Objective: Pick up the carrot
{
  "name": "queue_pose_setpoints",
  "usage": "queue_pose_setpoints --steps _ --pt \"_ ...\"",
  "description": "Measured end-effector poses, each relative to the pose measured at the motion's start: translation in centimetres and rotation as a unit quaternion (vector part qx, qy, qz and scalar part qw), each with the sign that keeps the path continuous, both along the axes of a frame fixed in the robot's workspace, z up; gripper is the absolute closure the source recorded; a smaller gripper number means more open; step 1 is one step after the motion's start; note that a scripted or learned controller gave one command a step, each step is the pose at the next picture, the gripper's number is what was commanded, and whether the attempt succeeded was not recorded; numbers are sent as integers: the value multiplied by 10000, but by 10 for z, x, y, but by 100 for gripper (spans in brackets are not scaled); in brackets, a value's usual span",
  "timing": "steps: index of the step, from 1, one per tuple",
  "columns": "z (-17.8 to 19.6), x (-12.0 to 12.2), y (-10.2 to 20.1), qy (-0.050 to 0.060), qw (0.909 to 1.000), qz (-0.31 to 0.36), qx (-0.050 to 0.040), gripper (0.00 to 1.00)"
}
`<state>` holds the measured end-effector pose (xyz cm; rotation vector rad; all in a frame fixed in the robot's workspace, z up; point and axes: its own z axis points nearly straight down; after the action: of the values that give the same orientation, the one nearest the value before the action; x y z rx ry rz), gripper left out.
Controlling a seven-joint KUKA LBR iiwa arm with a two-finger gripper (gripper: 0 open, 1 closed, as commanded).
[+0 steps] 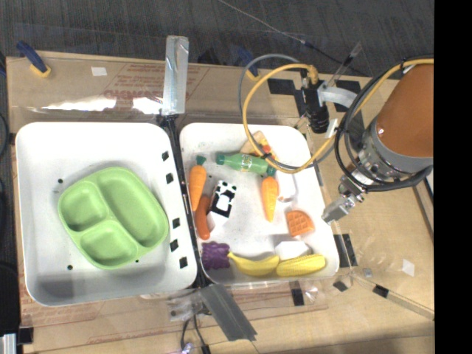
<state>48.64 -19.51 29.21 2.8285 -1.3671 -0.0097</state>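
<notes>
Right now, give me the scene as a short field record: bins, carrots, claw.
left bin: holds a green divided plate
right bin: toy food, mixed
carrots: two; left carrot by the divider wall, middle carrot near the bin's centre
other items: green bottle, banana, corn, grapes, waffle
claw: outside the right bin's right edge, holding nothing visible; finger state unclear

Two carrots (270, 195) in right bin (313, 161)
</notes>
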Motion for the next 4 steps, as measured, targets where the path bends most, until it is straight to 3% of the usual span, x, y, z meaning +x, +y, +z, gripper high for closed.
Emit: queue_pose_setpoints --steps 1,2,3,4 --pt "30 13 1 -44 9904 1380 0 100" --pt "26 5 -14 -60 9579 2869 2 100" --pt "37 7 -10 -83 9570 2900 17 100" --pt "70 7 -14 -72 9387 3446 15 100"
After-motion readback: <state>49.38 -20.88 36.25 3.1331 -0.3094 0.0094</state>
